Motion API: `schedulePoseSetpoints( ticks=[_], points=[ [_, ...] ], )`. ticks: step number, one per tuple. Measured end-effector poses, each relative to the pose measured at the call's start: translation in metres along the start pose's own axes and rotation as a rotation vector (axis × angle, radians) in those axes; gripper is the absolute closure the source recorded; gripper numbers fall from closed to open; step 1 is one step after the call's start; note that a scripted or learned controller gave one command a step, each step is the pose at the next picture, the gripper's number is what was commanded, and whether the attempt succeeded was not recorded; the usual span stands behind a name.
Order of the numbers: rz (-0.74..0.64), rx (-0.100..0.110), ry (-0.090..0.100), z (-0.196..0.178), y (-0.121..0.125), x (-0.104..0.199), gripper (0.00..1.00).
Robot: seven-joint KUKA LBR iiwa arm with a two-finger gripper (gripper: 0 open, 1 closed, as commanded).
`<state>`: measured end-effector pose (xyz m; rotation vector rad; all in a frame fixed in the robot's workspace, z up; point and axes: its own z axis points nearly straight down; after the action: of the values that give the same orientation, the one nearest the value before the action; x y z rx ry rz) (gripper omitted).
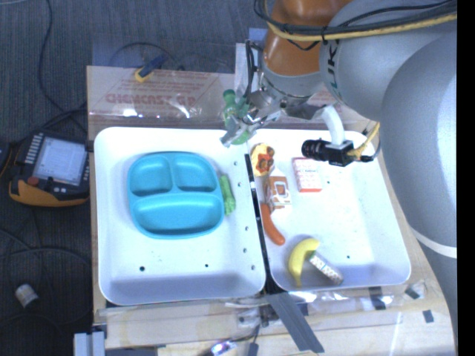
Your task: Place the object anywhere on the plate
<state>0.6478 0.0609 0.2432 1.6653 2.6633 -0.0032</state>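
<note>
Gripper (pixel 239 124) above the far end of the wall between the two bins, clamped on a small green object (pixel 234 108).

Fingers closed around the green piece, lifted clear of both bins near the left bin's (pixel 119 273) far right corner. Blue plate (pixel 177 194) lying in the middle of the left bin, divided into compartments, with a green bean-like item (pixel 226 193) just beside its right rim. Probably best: carry toward the bin's centre, keep height over the rim, lower over a plate compartment rather than its edge, release only when low. Right bin (pixel 371 265) holding a banana (pixel 300 258), a carrot-like stick (pixel 272 225), small boxes (pixel 279 190) and other bits; not needed.
</note>
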Motion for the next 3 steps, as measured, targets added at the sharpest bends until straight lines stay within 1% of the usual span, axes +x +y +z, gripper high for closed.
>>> schedulePoseSetpoints(
  ticks=[1, 2, 3],
  points=[
    [-0.151, 0.001, 0.001, 0.048, -0.004, 0.034, 1.00],
    [-0.113, 0.001, 0.001, 0.115, 0.003, 0.096, 1.00],
    [-0.143, 0.003, 0.003, 0.061, -0.113, 0.101, 1.00]
  ],
)
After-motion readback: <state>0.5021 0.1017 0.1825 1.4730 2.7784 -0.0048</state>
